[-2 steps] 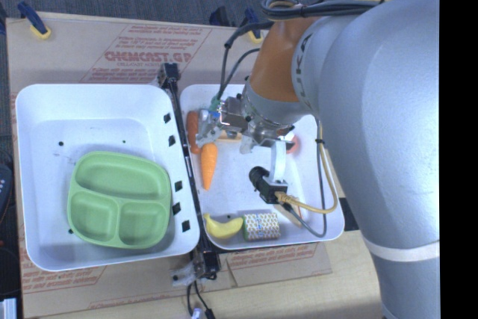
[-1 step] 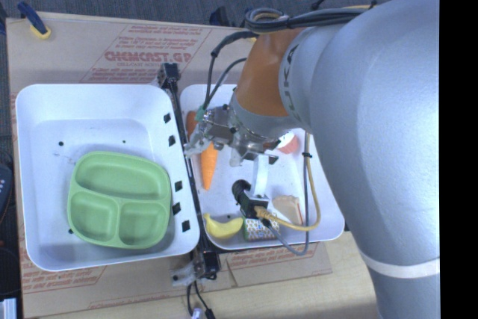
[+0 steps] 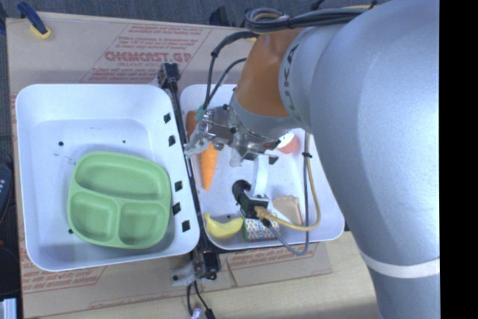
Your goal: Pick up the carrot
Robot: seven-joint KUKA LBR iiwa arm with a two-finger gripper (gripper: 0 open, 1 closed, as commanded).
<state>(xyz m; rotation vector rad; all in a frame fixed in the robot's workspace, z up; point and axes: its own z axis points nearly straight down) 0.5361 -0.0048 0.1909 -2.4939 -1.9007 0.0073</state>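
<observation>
The carrot (image 3: 209,168) is orange and tapered. It lies near the left wall of the right bin (image 3: 328,220) with its tip pointing toward the front. Its thick end disappears under my gripper (image 3: 218,137), which hangs directly over it at the bin's back left. The grey wrist with its orange band (image 3: 265,82) covers the rear of that bin. The view does not settle whether the carrot is gripped or merely lies beneath the gripper.
The right bin also holds a yellow banana-like piece (image 3: 222,226), a small printed box (image 3: 259,229), a beige wedge (image 3: 287,207), a red item (image 3: 288,143) and a small orange piece (image 3: 192,119). A green divided plate (image 3: 119,198) sits in the left bin (image 3: 45,108).
</observation>
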